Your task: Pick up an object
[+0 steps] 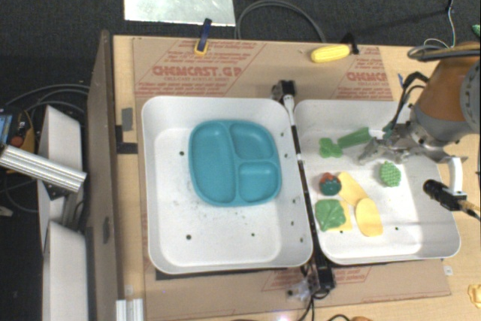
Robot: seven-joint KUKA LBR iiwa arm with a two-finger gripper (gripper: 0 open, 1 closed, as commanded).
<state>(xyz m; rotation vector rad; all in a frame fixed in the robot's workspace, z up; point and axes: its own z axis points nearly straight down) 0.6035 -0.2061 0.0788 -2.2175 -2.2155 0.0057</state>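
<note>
Dark carpet is seen around the counter [248, 64], which is covered by printed brown cardboard and bears two shallow white bins. At the far side of the right bin [421, 240], the hand [385, 149] is seen low over the toys, its metal fingers spread apart with nothing between them. No object is held, so the pick is judged not yet done: a closing on a toy and a lift are left.

Several candidates are seen close by. A green bar [353, 137] and a small green lump [329, 148] lie just beside the hand, toward the bin divider. A round, knobbly green piece [389, 174] lies just below the hand, toward the near side. Further toward the near edge are found a red and dark ball [329, 183], a smooth yellow banana-like shape [364, 210] and a leafy green piece [330, 214]. All appear to be moulded plastic with a matt finish.

Well apart from the hand, the left bin [169, 237] holds a teal plate [234, 163], glossy and split into compartments. A yellow corn-like toy [329, 52] rests on the cardboard beyond the bins.
</note>
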